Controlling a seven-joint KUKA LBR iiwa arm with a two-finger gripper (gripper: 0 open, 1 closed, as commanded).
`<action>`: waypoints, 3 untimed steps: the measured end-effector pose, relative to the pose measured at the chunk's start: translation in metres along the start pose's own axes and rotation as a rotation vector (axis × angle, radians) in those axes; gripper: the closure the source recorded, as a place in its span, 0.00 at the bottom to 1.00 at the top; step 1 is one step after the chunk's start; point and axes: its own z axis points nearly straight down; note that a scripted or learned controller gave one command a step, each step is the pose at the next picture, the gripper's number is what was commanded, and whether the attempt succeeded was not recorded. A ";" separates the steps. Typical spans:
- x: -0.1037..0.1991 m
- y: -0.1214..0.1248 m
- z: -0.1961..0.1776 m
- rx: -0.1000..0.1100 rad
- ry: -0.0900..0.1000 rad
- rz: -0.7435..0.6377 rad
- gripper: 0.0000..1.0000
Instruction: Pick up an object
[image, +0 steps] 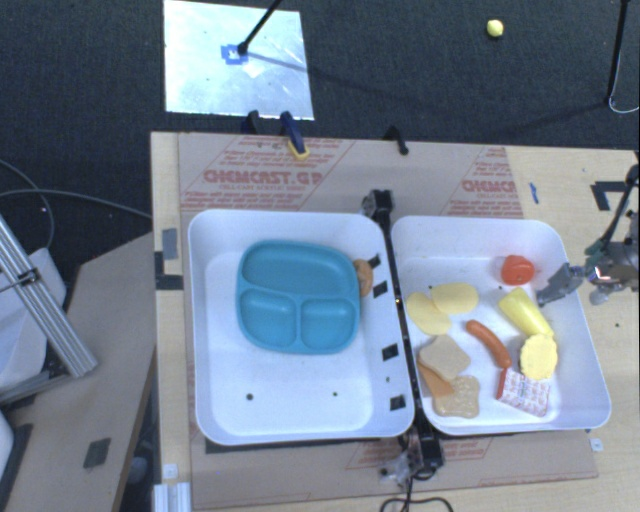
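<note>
blue clamp (294, 135), yellow ball (495, 28)

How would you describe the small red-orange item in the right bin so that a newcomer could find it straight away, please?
Start at the right-hand white bin, the one crowded with toy food. Look to its far corner on the arm's side, just beyond the yellow pieces. There sits a small round red-orange item, tomato-like, the only round red piece; the orange sausage nearer the middle is long and thin.
</note>
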 end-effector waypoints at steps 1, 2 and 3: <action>0.055 0.035 0.134 0.010 0.006 -0.006 0.00; 0.082 0.050 0.169 0.000 0.002 -0.003 0.00; 0.107 0.092 0.167 -0.004 0.000 -0.005 0.00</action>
